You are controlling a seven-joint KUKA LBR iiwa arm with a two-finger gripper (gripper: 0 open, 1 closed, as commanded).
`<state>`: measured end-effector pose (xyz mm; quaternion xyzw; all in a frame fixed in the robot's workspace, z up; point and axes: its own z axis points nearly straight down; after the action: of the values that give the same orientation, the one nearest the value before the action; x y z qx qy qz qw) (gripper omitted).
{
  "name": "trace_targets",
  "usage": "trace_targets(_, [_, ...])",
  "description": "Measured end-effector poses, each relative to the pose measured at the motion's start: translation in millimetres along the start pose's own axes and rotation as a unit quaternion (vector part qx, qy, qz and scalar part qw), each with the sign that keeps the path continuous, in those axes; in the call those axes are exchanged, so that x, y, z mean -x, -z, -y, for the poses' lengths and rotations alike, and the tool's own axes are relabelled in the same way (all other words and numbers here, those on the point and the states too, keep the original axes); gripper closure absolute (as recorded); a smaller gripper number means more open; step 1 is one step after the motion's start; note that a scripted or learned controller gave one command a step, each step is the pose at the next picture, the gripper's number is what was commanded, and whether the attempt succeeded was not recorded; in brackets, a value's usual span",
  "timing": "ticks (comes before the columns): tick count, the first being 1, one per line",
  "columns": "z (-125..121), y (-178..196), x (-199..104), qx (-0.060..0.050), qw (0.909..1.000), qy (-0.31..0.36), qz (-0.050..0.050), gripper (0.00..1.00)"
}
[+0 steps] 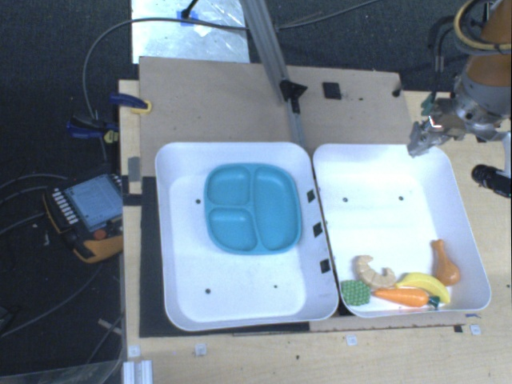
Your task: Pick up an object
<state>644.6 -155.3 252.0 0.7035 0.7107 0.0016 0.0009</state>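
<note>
Bins first: you have two shallow white ones side by side on the bench. Your left bin (186, 294) carries a blue divided plate (253, 208) with three compartments, lying flat in the far half of the bin, nearer its right wall than its left.

Your right bin (384, 182) has all its objects crowded along the near edge. At the near left corner sits a small green piece (356, 293). Just beside it, toward the far side, lies a curled tan piece (374, 272). An orange carrot (402, 297) lies along the near wall, and a yellow banana (424, 283) rests just behind it, the two touching. A brown drumstick-shaped piece (444, 265) stands nearest the right wall, its thin end pointing to the far side. These are your candidates for picking; none is lifted.

Your gripper (422, 140) hangs over the far right corner of the right bin, well apart from the cluster. It touches none of the objects, and nothing shows between its tips. How far the jaws stand apart you cannot tell from this angle.

No readable writing or label shows on the bins, the plate or the objects.
</note>
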Motion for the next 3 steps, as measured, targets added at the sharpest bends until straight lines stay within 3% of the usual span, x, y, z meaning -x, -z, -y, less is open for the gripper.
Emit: trace_targets(3, [50, 0, -153, -0.002, 1.0000, 0.000, -0.001, 1.00])
